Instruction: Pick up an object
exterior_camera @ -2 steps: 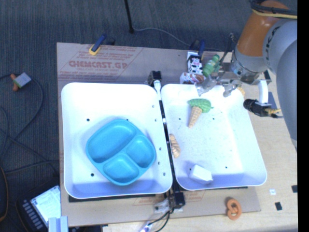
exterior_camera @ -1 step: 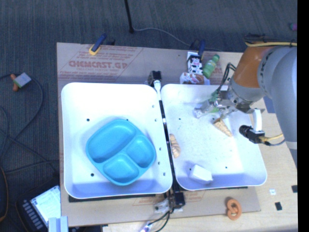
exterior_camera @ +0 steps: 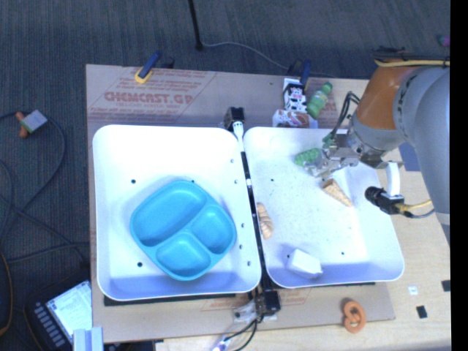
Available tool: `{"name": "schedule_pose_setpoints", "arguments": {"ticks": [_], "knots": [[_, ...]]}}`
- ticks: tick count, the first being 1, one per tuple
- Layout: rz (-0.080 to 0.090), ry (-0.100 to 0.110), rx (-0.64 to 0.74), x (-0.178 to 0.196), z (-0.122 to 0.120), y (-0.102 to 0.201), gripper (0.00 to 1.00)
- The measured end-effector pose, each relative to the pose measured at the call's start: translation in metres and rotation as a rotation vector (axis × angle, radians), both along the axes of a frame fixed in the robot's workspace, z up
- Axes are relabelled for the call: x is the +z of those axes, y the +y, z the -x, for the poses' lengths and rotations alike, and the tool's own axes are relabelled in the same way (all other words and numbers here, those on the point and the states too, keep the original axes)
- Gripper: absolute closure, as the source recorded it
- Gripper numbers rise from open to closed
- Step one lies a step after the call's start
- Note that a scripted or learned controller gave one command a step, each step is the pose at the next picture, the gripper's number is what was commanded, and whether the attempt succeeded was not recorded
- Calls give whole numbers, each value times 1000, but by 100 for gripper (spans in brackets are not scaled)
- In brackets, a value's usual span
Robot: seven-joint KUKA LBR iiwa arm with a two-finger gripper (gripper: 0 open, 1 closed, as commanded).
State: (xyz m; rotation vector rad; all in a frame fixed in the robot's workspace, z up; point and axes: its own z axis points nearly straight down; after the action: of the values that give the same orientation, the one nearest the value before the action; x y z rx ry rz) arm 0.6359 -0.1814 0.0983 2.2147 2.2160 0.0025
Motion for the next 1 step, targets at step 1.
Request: {"name": "schedule_pose_setpoints", "arguments": {"ticks": [1], "knots": [[-3, 2, 1, 97, -31, 30, 100]]}}
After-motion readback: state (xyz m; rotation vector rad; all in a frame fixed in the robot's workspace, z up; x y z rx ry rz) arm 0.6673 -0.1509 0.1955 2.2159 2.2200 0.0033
